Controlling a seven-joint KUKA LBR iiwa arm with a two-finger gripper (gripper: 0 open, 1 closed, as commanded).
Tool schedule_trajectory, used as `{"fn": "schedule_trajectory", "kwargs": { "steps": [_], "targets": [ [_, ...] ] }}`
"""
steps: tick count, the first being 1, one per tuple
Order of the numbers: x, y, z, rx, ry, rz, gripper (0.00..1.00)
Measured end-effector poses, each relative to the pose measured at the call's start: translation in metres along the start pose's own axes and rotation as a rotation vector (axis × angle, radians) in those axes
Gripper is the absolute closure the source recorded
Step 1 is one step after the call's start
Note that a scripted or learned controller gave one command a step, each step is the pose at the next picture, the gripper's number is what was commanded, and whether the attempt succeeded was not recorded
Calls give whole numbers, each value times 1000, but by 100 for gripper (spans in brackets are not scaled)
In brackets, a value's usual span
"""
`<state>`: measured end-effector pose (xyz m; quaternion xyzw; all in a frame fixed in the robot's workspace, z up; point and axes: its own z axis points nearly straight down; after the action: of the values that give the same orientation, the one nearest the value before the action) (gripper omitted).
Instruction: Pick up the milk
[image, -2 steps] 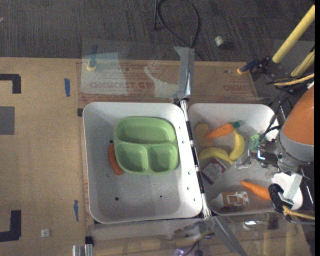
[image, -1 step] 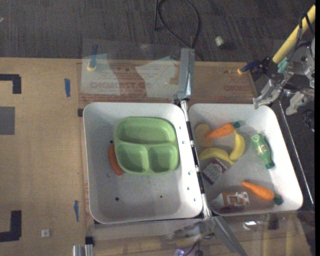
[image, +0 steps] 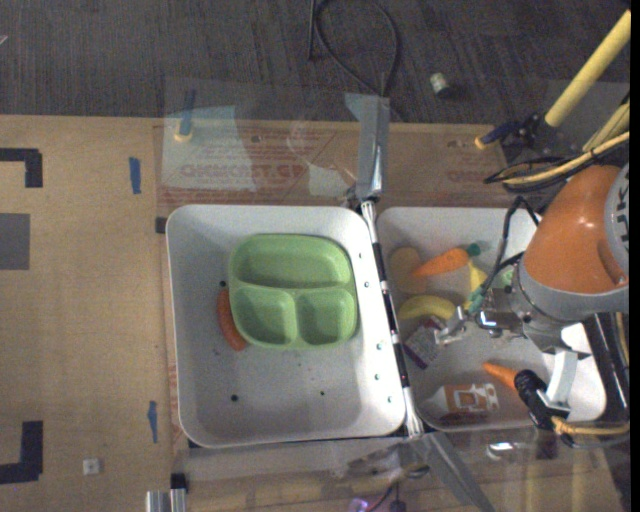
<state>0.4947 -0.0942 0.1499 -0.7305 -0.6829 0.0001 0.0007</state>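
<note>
The milk (image: 468, 398) is a small white carton with an orange label, lying flat near the front edge of the right bin (image: 590, 400). My gripper (image: 452, 330) hangs over the middle of that bin, above and slightly left of the milk and apart from it. It sits just right of a dark purple packet (image: 420, 346) and below a banana (image: 425, 306). The orange-banded wrist (image: 570, 245) hides the bin's right part.
A carrot (image: 442, 263) and a pale round item (image: 405, 264) lie at the back of the right bin, and a second orange piece (image: 501, 374) lies beside the milk. The left bin (image: 290, 400) holds a green divided plate (image: 293, 290) with an orange item (image: 230, 320) at its left edge.
</note>
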Motion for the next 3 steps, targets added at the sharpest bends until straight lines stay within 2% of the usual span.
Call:
{"fn": "schedule_trajectory", "kwargs": {
  "steps": [1, 2, 3],
  "targets": [
    [28, -17, -34, -1, -1, -88, 0],
    [-62, 49, -86, -3, -2, -103, 0],
    [-20, -14, 36, 1, 0, -56, 0]
  ]
}}
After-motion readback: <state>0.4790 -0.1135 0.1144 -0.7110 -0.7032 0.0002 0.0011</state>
